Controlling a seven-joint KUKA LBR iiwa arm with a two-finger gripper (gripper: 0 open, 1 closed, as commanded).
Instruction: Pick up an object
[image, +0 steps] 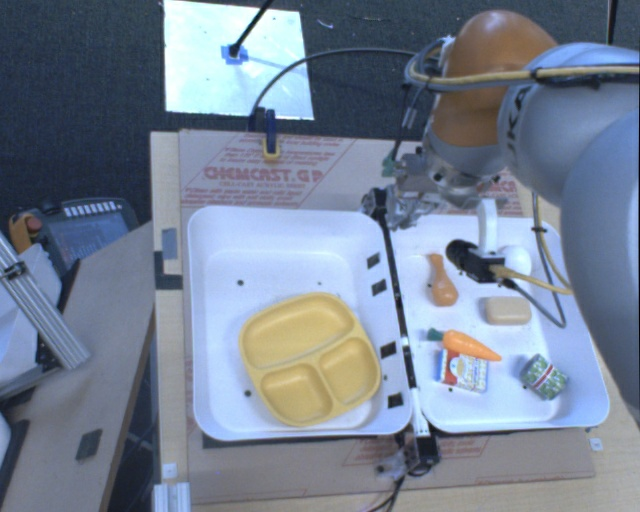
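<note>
My gripper (408, 207) hangs over the back left corner of the right bin (590, 400), close to the divider between the two bins. A tan pear-shaped piece (441, 280) lies in front of it, apart from it. Further forward are a beige block (507, 311), a toy carrot (468, 345), a small red-and-white carton (462, 370) and a green wrapped item (543, 376). A white rounded thing (518, 260) sits near the bin's right side. Nothing shows between the gripper's tips.
A yellow three-compartment tray (308, 357) lies in the left bin (215, 300). The arm's large grey body (580, 130) overhangs the right bin's back right. A cardboard sheet (290, 165) lies under both bins.
</note>
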